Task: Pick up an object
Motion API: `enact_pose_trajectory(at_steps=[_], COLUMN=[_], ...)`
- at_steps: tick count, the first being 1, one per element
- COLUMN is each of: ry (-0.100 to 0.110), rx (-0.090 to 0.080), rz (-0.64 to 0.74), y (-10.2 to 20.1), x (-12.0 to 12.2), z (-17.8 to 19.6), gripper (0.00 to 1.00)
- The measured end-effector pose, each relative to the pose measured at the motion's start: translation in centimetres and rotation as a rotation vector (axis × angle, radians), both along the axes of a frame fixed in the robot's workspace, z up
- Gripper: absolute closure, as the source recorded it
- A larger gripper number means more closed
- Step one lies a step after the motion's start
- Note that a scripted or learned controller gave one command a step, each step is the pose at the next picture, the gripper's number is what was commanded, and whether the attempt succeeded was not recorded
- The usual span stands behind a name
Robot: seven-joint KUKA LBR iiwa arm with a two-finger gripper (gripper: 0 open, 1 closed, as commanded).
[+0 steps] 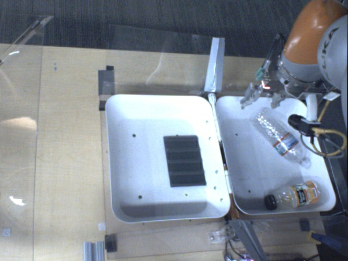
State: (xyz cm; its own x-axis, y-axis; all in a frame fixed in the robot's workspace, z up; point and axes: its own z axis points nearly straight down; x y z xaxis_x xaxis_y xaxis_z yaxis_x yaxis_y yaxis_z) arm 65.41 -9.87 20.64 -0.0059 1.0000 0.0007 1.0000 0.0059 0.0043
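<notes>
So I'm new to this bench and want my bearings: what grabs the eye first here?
The arm's orange band at the upper right, with the gripper over the far rim of the right bin. Then the dark ribbed block lying alone in the middle of the left bin. The right bin holds two plastic bottles: a clear one lying slantwise, an amber-filled one along the near wall.

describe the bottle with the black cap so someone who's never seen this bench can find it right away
Of the two white bins, take the right bin, the one nearest the arm. Go to its front edge: the black-capped bottle lies on its side there, cap pointing toward the left bin. Unlike the clear bottle lying diagonally further back, it has amber contents and a yellow label.
</notes>
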Motion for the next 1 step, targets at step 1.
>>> enact_pose_trajectory(at_steps=[1], ry=[-0.007], rx=[0.001], rz=[0.005], y=[0.20], x=[0.20], z=[1.23], gripper=[1.00])
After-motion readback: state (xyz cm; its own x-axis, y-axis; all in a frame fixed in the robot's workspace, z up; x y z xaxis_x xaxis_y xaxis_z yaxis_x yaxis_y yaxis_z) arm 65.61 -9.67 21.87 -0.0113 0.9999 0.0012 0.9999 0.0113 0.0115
